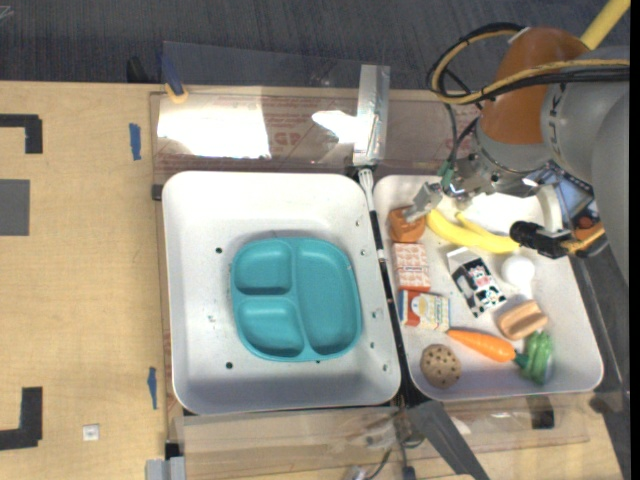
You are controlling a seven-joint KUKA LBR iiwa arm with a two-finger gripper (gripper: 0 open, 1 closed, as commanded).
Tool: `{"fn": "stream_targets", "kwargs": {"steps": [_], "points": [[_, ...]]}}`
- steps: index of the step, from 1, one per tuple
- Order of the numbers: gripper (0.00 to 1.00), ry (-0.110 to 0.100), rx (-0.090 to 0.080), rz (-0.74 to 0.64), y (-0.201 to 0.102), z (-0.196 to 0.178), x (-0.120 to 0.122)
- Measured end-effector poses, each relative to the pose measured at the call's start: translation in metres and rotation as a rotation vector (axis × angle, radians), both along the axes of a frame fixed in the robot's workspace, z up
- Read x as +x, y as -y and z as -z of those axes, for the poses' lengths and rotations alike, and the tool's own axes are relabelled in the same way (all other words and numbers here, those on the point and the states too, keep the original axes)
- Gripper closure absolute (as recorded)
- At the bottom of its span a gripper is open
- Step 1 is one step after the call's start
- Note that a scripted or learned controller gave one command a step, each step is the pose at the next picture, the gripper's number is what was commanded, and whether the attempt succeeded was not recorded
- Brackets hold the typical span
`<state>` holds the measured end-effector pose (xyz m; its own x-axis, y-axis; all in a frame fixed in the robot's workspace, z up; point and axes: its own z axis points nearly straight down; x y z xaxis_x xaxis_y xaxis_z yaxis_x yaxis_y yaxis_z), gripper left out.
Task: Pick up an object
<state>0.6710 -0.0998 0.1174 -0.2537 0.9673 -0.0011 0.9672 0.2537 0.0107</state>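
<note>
No legible text on the small cartons [424, 311]

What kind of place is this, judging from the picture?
Probably a robotics lab bench for pick-up trials. Two shallow white bins sit side by side: the left bin holds a teal divided tray, the right bin toy food such as a banana and carrot, with the robot arm above.
</note>
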Motion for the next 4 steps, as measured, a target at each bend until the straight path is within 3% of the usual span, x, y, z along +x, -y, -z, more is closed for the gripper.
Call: {"fn": "stream_targets", "kwargs": {"steps": [1, 2, 3, 4], "points": [[0.0, 0.005, 0.006, 0.005, 0.006, 0.012, 0.004], [1.0, 0.019, -0.01, 0.004, 0.011, 0.001, 0.006], [1.0, 0.0, -0.005, -0.023, 0.004, 0.011, -0.001], [0.0, -0.003, -0.003, -0.023, 0.003, 0.012, -0.002]]}}
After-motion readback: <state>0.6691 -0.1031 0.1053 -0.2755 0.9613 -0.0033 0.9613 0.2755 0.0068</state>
